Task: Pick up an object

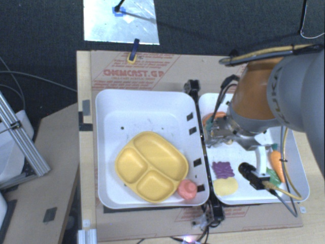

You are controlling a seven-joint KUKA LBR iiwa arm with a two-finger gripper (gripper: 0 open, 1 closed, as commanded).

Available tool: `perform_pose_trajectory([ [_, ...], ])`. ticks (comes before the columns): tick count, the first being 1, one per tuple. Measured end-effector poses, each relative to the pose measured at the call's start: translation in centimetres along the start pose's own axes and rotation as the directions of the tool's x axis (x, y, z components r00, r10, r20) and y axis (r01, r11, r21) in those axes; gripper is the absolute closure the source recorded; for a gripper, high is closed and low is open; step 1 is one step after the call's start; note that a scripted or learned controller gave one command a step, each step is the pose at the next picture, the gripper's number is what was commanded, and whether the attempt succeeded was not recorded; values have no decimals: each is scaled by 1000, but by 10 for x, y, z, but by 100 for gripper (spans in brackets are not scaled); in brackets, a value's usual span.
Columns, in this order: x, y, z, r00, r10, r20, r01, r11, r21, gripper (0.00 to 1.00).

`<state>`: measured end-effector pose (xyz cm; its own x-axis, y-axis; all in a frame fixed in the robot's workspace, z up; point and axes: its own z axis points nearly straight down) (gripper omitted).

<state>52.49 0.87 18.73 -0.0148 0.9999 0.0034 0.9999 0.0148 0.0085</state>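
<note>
In the right bin (300, 187), toys lie crowded: purple grapes (222, 169) and a yellow lemon-like piece (225, 186) near its front-left corner, a carrot (277, 164) by the right wall. All look light, stiff, slick plastic; the grapes' bumps suit a pinch across the middle. The pincer (219, 135) hangs near the divider, state I cannot tell. The arm's bulk and black cables crowd the approach.

Bench (61, 136), cardboard sheet (142, 72), two white bins (147, 105) side by side
</note>
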Motion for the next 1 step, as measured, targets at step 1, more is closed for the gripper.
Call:
perform_pose_trajectory([
  [1, 27, -35, -103, 1000, 6, 0, -6, 1000, -2, 100],
])
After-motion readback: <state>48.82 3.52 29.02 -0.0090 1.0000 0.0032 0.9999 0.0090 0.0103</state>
